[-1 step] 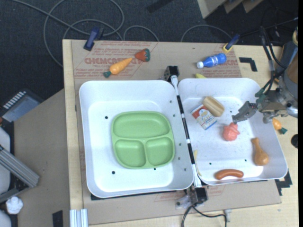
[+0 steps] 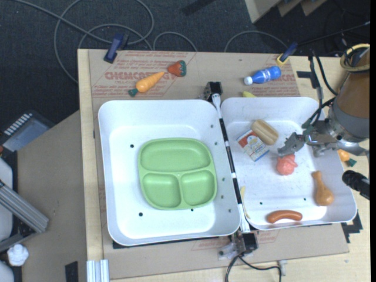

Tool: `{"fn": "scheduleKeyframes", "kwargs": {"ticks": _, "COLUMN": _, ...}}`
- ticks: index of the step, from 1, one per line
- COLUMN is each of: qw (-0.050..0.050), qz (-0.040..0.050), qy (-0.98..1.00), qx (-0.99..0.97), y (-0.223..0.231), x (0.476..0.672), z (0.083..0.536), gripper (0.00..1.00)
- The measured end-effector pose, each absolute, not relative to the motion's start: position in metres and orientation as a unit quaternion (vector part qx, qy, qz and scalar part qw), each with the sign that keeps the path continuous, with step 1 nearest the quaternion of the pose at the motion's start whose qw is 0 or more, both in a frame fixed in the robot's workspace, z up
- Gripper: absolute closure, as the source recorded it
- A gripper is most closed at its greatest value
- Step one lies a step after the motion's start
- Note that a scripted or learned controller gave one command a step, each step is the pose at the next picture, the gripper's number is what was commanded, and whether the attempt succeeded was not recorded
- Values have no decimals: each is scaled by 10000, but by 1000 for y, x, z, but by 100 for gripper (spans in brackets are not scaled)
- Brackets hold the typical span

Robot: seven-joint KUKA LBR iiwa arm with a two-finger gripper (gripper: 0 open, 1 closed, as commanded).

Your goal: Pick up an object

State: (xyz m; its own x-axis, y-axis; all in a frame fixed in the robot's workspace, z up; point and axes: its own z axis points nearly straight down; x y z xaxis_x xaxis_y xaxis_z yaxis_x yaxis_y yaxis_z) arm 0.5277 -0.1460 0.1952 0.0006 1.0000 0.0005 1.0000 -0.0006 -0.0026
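Note:
My gripper (image 2: 303, 149) hangs over the right bin (image 2: 258, 108), open, with nothing between its fingers. A pink-red lump (image 2: 286, 165) lies just below its left finger (image 2: 288, 145), and I cannot tell if they touch. To the gripper's left lie a tan bun (image 2: 265, 131) and a small red-and-white carton (image 2: 252, 146). A brown drumstick (image 2: 321, 188) rests to the lower right. Along the bin's front wall lies an orange sausage (image 2: 284, 217).
The left bin (image 2: 117, 157) holds a green three-part tray (image 2: 176, 173). Behind the bins on the bench lie a toy carrot (image 2: 148, 82), a red-and-green piece (image 2: 177, 69) and a blue-and-white bottle (image 2: 263, 75). A clamp (image 2: 212, 90) sits where the bins meet.

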Motion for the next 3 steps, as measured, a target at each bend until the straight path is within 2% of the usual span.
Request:
{"fn": "scheduleKeyframes", "kwargs": {"ticks": 1, "qw": 1, "qz": 2, "qy": -7070, "qx": -7072, "y": -158, "x": 572, "z": 96, "gripper": 0}}
{"fn": "scheduleKeyframes", "kwargs": {"ticks": 2, "qw": 11, "qz": 4, "qy": -7069, "qx": -7073, "y": -140, "x": 544, "z": 84, "gripper": 0}}
{"fn": "scheduleKeyframes", "kwargs": {"ticks": 3, "qw": -25, "qz": -13, "qy": -7068, "qx": -7075, "y": -140, "x": 546, "z": 96, "gripper": 100}}
